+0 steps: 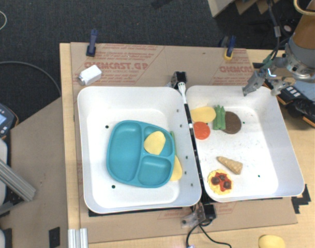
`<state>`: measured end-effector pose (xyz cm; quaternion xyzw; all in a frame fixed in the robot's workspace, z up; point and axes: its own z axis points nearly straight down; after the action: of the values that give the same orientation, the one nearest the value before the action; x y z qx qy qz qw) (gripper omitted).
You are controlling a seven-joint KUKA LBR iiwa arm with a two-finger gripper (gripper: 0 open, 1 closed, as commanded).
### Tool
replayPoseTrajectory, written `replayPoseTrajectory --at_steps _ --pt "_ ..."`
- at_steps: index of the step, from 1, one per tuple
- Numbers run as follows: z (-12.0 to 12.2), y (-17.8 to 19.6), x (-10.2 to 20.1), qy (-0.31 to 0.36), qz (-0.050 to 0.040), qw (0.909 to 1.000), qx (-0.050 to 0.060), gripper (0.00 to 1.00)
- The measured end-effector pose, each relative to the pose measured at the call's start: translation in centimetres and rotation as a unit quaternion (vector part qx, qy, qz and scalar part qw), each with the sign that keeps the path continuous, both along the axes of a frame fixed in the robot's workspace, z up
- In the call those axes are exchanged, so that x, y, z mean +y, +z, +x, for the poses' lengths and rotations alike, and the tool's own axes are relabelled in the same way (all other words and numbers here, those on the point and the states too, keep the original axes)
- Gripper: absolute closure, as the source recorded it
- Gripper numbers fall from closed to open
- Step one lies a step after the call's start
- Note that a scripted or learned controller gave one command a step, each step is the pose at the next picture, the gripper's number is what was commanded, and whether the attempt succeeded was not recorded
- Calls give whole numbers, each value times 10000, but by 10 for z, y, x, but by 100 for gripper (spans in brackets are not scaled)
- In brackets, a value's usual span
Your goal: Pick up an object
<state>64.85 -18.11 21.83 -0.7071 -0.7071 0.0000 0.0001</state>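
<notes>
My tool hovered over the right bin's far edge — whether open or closed I cannot tell — well apart from the cookie.

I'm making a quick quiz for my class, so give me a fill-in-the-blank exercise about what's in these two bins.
1. The blue divided tray lies in the ____ bin of the camera view.
2. The yellow piece rests in one of the tray's ____.
3. The pizza slice lies in the right bin, nearer its ____ edge than the brown patty.
4. The gripper hovers by the right bin's ____ rim.

Missing words: left; compartments; front; far
</notes>
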Motion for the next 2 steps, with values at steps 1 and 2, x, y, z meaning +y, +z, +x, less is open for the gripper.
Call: replayPoseTrajectory --at_steps 1,2 --pt "1 12 0 5 -8 10000 -22 100" --pt "-141 -19 0 -32 15 10000 58 100"
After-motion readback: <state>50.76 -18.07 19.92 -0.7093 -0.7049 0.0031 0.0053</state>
